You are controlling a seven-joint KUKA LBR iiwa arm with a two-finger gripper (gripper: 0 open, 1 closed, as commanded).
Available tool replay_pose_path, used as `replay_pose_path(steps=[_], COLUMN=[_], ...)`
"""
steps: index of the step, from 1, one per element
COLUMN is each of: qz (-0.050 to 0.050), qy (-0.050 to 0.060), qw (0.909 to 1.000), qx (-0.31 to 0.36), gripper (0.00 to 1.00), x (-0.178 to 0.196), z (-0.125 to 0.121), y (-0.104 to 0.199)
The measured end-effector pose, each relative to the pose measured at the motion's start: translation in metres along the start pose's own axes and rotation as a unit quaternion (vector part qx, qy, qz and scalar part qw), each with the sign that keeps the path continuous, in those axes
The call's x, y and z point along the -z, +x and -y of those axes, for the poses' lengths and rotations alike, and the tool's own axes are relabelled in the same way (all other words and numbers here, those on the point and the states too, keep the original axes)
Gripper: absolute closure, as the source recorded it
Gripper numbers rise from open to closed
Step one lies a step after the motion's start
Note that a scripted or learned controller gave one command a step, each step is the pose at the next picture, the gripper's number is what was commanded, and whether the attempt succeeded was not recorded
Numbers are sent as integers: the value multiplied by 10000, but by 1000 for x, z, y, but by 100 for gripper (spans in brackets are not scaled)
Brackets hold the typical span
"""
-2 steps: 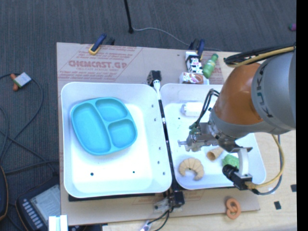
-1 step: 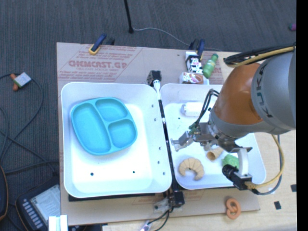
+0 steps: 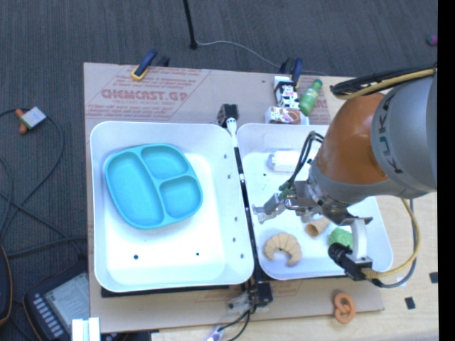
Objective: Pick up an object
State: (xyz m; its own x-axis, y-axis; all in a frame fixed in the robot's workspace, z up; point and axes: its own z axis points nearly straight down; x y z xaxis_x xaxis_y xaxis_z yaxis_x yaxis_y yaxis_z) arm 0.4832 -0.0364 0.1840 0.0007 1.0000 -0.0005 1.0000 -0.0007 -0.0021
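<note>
A grey KUKA arm (image 3: 387, 144) with an orange band reaches in from three o'clock over the right-hand bin (image 3: 259, 137), its jaws (image 3: 279, 203) hanging low above the bin floor with nothing visibly between them. Whether they are spread or closed cannot be told from this slanted overhead view.

The nearest candidate for a pick is a croissant-shaped toy (image 3: 283, 248), lying toward six o'clock from the jaws and near them, its long axis running roughly nine to three with the horns curling down. A small tan cone (image 3: 316, 226) sits at about four o'clock, partly under the wrist, and a green piece (image 3: 340, 236) lies beyond it, just beside the bin's right wall. A white block (image 3: 283, 160) rests at twelve o'clock, well apart from the rest.

The croissant has open floor on its nine o'clock side, but the bin's near rim runs just below it, leaving little room there. The left bin (image 3: 106, 254) carries a blue divided plate (image 3: 153, 185). On the cardboard-covered surface (image 3: 106, 91), an orange ring (image 3: 344, 307) lies outside the bins at five o'clock.
</note>
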Motion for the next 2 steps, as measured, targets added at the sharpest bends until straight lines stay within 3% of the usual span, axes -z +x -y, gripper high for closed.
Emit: replay_pose_path(steps=[1,2], qz=[6,10], qy=[5,-48], qw=[10000,10000], qx=[-1,1], gripper=[0,0], x=[-68,-96], z=[-85,-67], y=[-67,-63])
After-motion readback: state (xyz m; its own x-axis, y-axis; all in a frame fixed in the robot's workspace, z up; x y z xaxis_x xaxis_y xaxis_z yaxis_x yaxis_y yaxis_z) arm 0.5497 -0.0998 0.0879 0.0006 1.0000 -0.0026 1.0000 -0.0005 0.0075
